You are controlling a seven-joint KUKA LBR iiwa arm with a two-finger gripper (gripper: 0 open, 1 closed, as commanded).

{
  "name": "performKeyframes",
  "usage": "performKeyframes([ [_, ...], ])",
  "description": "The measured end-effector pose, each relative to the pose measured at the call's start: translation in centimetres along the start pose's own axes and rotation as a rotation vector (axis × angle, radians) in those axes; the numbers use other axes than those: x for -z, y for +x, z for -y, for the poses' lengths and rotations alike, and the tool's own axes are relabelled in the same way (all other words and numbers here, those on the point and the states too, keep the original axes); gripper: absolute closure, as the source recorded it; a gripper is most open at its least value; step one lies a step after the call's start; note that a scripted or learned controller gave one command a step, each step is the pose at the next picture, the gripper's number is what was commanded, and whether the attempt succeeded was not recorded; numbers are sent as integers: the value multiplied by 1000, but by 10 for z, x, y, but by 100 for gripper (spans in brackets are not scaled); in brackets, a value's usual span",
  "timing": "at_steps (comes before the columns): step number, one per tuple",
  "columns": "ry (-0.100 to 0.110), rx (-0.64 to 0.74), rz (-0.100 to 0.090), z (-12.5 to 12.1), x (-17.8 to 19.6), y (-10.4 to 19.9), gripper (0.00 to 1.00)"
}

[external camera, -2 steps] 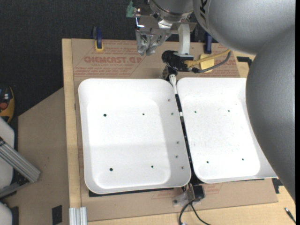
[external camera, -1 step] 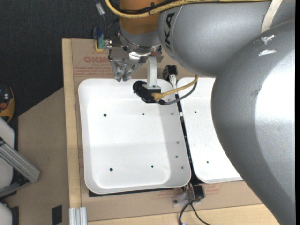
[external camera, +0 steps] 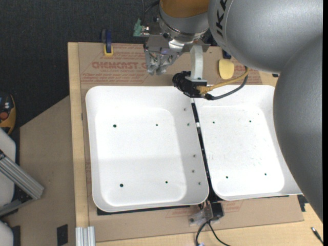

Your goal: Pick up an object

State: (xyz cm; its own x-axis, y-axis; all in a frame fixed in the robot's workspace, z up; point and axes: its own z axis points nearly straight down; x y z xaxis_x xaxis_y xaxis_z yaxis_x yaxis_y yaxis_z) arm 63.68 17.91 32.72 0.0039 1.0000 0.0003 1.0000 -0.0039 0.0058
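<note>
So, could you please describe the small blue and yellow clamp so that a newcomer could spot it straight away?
Start from the brown board under the two white bins and look along its far edge, beyond the left bin. Near the far left corner stands the clamp, left of the gripper. Its blue top and yellow foot set it apart; everything nearby is brown, grey or white.

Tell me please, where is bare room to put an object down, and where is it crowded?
The left bin has a bare white floor inside its rim. The right bin floor is bare from the centre seam rightward, until the grey arm covers it. It is crowded above the bins' far edge, where the gripper, black cable and yellow piece sit.
</note>
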Motion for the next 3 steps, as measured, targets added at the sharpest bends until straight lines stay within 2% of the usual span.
performKeyframes([
  [1,9,6,1,-27,-80,39,100],
  [3,2,3,-1,-5,-26,28,100],
])
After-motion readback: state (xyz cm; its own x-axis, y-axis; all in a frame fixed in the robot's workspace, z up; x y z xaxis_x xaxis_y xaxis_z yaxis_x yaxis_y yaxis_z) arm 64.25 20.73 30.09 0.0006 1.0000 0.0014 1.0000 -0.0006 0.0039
